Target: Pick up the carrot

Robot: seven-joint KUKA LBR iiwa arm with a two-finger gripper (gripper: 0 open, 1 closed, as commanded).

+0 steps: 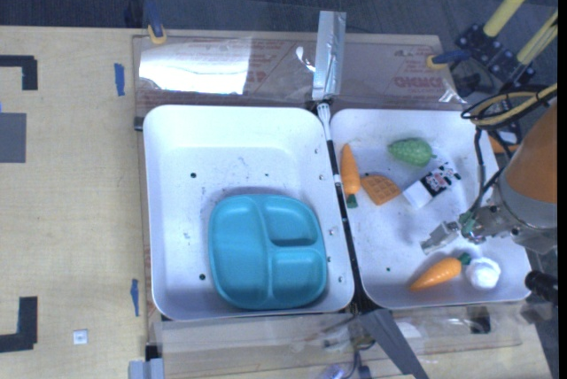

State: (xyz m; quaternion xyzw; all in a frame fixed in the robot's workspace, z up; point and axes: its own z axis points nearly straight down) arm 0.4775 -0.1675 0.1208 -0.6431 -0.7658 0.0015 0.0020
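Bench top of pale, flat wood carries two shallow white bins with rounded corners and smooth, slightly scuffed floors, the left bin and the right bin, touching along a dark seam. One glossy teal plastic plate, a rounded rectangle split into three compartments, lies in the front half of the left bin. My grey arm with its orange band comes in over the right edge of the right bin, and my metallic gripper hangs low over that bin's front right part; whether it is apart or together I cannot tell, and nothing shows clamped in it.

I count two carrots, both smooth orange tapered shapes with a small green end. One orange carrot lies tilted near the front wall of the right bin, just below and beside my gripper, its green end towards a single small white round object that it seems to touch. The second carrot lies along the left wall of the right bin, green end pointing to the front.

Just beside that one sits one flat orange wedge with a gridded surface. Further back rests one lumpy green rounded piece, and near it one small white and black boxy item
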